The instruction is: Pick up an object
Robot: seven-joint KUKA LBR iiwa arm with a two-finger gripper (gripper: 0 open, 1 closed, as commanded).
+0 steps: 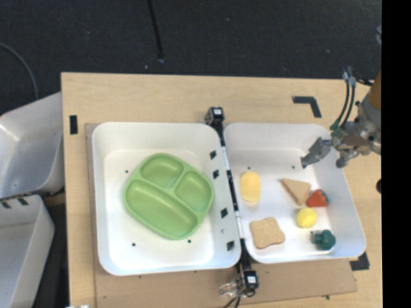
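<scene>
Gripper at upper right corner of right bin, reaching in from the right; two fingers spread apart, one grey finger angled down-left over the bin's back edge, the other shorter near the right wall; nothing between them. Orange band of arm just visible above at frame edge.

Right bin contents, all lying on the floor below the gripper: yellow oblong piece near the left wall; tan wedge, sandwich-like, mid-bin; red piece touching the wedge's right side; small yellow lemon-like ball just below it; toast slice at front; dark green piece in front right corner.

Left bin holds a green divided plate, tilted diagonally, three compartments
</scene>
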